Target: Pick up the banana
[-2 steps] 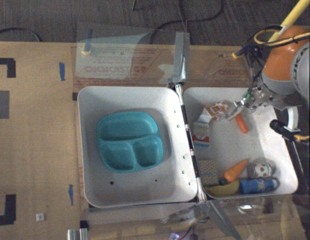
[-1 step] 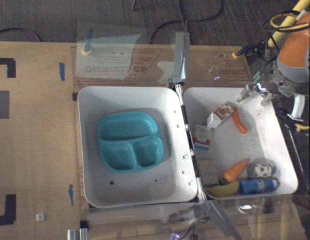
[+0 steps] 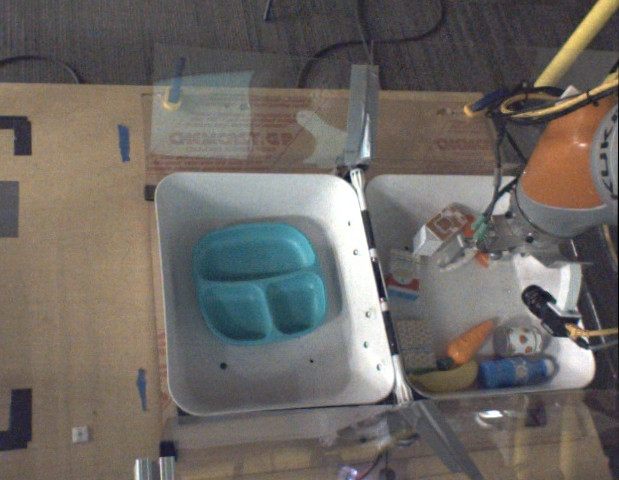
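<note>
faint reddish lettering runs across the clear plastic sheet [image 3: 239,128] taped to the tabletop [image 3: 69,268], too blurred to read.

The banana [image 3: 451,376] lies along the near wall of the right bin [image 3: 389,203], close to its near left corner. A carrot [image 3: 471,339] rests just behind it and a blue bottle [image 3: 516,371] lies just to its right, crowding two sides. The hand [image 3: 467,251] hangs over the bin's middle beside a small carton [image 3: 444,230]. The left bin [image 3: 179,268] holds a teal tray [image 3: 257,281] with bare floor around it.
</note>
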`<state>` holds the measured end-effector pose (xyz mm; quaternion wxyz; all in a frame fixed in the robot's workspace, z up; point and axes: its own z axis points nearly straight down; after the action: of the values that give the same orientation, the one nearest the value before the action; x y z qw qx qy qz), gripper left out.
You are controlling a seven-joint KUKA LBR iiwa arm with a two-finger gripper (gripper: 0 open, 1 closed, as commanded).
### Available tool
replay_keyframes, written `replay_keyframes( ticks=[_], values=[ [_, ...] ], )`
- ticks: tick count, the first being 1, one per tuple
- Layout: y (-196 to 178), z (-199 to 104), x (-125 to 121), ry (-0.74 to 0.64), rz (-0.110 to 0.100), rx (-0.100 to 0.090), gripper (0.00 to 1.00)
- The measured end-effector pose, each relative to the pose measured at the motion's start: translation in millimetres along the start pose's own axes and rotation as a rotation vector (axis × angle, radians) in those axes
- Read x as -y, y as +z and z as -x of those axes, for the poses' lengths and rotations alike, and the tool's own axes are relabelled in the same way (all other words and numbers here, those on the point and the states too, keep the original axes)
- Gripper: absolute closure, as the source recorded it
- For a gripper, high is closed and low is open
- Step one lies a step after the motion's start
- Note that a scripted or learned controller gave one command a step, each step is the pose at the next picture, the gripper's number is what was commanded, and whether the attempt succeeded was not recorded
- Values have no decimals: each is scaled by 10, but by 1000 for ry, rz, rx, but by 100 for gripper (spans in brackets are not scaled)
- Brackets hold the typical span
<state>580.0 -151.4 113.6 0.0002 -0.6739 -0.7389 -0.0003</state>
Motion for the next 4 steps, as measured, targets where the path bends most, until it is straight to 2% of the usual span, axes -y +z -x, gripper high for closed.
replay_keyframes(
  ticks=[1,2,3,4],
  values=[
    [253,675,-774,-50,-9,-10,0],
    [235,310,-473,-64,2,1,0],
    [248,691,-824,-23,-11,-18,0],
    [251,642,-855,284,0,-18,0]
  ],
)
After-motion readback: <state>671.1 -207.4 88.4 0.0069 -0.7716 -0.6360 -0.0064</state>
